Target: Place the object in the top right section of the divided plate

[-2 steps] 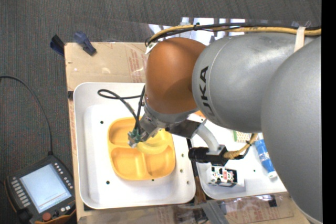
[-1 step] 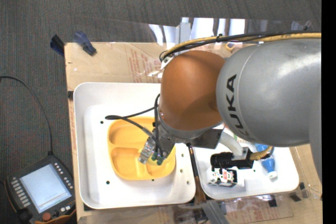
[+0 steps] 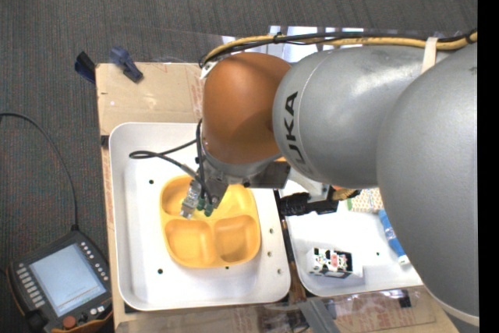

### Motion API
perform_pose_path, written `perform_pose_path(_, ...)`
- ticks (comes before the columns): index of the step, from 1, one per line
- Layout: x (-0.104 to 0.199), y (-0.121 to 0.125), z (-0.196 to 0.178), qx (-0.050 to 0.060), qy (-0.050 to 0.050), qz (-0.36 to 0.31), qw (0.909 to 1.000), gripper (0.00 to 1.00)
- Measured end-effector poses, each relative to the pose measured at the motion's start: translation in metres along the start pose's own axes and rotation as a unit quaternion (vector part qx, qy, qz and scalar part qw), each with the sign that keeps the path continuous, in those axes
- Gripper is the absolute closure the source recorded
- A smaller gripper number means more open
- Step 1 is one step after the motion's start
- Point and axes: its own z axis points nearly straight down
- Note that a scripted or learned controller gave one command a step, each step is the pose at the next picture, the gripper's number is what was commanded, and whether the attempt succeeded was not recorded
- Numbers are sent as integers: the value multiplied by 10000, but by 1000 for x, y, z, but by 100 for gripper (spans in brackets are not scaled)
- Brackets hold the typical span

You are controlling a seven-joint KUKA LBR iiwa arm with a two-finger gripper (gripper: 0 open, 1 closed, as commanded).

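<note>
The arm (image 3: 335, 113) is reaching in across both bins, and its orange band (image 3: 242, 109) is hanging directly above the pincer (image 3: 199, 203). This is hiding much of what is going on beneath.

The pincer is pointing down over the upper part of the yellow divided plate (image 3: 234, 242), which is lying right under it in the left bin (image 3: 125, 168). The plate's two lower sections are showing below and to the right of the pincer. The wrist is covering the upper right section, just right of the pincer.

I cannot tell whether the pincer is wide, narrow or holding anything. A small grey-green shape is showing at its tip, but it is too blurred to tell whether that is the object or part of the tool.

One small white item (image 3: 331, 261) (dark-edged, with a spot of red) is lying well apart, down and to the right of the pincer, in the right bin (image 3: 374, 281). It may be the object, though that is only a judgement.

The pincer is probably hovering low over the plate because it is working at the placing end of the task. It seems to be sitting towards the plate's upper left, so a shift rightwards looks needed before any release.
</note>
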Motion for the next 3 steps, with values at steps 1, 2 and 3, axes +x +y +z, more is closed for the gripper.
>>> perform_pose_path(1,28,-31,-83,-12,-11,-1161,9932,100)
perform_pose_path(2,58,-24,-100,-16,-16,-1733,9849,100)
perform_pose_path(3,32,-10,-9,2,3,-2164,9763,100)
